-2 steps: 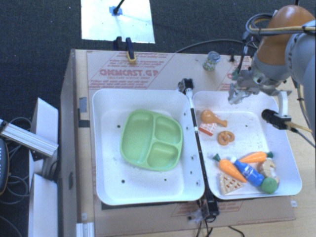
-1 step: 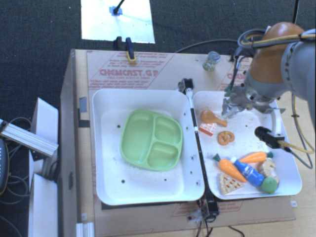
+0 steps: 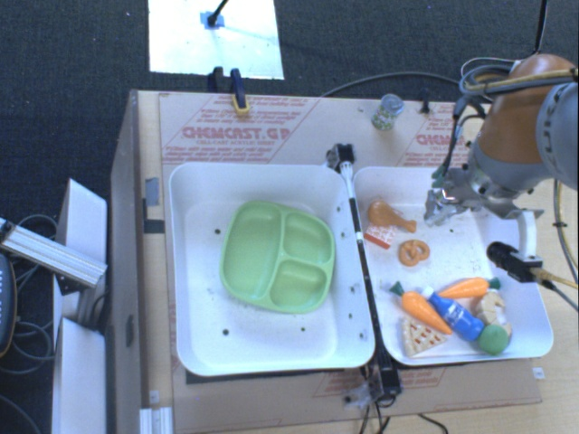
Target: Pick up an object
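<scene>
1. The end effector point(image 3: 441, 208) hangs over the far part of the right bin point(image 3: 543, 328), just right of the toy chicken drumstick point(image 3: 389, 213); whether it stands wide or narrow cannot be told, and nothing is seen held in it.
2. Near the drumstick, toward the front edge of the table point(image 3: 271, 125), lie a small red-and-white piece point(image 3: 378, 236) and a toy pretzel point(image 3: 413, 252).
3. Further from the drumstick, at the bin's front, sit two toy carrots point(image 3: 419, 306) point(image 3: 468, 287), a blue bottle point(image 3: 455, 316) between them, a waffle piece point(image 3: 422, 337), a green ball point(image 3: 494, 337) and a pale toy point(image 3: 491, 306), crowded and touching.
4. Left of the drumstick, across the divider, the left bin point(image 3: 194, 242) holds a green sectioned plate point(image 3: 277, 254).
5. Beyond the drumstick, a small jar point(image 3: 388, 111) stands on the table.
</scene>
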{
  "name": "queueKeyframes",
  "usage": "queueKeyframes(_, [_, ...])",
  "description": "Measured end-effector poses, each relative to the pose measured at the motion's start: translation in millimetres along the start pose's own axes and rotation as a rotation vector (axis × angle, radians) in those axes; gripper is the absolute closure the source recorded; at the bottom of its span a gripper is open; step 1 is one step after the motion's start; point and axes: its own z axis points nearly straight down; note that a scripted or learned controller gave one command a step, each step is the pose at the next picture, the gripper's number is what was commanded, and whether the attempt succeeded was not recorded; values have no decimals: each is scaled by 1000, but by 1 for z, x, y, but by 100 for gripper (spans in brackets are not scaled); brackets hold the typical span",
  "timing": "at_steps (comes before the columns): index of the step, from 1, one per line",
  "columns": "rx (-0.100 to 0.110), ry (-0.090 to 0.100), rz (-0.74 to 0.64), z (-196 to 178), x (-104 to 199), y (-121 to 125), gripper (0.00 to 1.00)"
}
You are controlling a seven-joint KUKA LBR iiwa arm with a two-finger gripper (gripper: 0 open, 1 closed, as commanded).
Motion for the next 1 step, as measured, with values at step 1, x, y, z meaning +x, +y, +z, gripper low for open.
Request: queueKeyframes(1, [0, 0, 1, -17, -35, -48, 100])
